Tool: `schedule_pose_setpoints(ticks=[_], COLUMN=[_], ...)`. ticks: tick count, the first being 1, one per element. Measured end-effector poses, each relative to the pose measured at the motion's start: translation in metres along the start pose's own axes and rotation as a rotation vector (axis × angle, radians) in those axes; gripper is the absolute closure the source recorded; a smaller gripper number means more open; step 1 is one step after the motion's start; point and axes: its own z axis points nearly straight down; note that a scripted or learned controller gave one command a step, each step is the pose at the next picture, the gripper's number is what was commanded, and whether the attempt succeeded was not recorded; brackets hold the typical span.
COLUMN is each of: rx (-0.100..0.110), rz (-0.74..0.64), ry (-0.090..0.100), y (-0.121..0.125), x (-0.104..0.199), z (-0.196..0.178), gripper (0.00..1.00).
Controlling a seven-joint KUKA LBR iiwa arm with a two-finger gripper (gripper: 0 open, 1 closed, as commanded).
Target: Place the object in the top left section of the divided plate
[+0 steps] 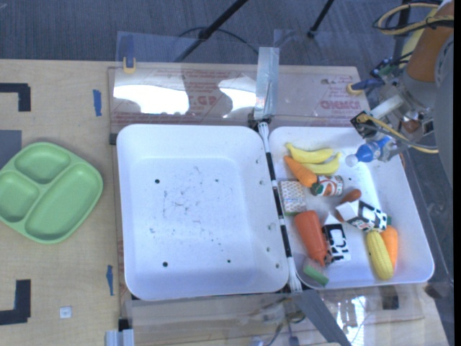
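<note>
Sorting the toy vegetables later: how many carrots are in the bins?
3, all in the right bin: one carrot under the banana, a big one at lower left, a small one beside the corn. More may be hidden.

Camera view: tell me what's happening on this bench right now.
The arm sits at the upper right, above the far corner of the right bin, which is full of toy food: a banana, carrots, corn. The green divided plate lies on the bench left of the bins, nothing in its sections yet.
</note>
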Motion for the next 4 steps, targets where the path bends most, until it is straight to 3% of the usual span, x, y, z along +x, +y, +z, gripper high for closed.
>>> schedule_pose_setpoints(ticks=[1, 2, 3, 4], rx=[-0.002, 0.001, -0.002, -0.003], rz=[0.191, 0.192, 0.186, 0.181], ry=[0.003, 0.000, 0.004, 0.002], y=[-0.004, 0.015, 0.026, 0.024], x=[-0.006, -0.013, -0.012, -0.011], z=[-0.063, -0.028, -0.073, -0.083], gripper=[1.00, 1.00, 1.00, 1.00])
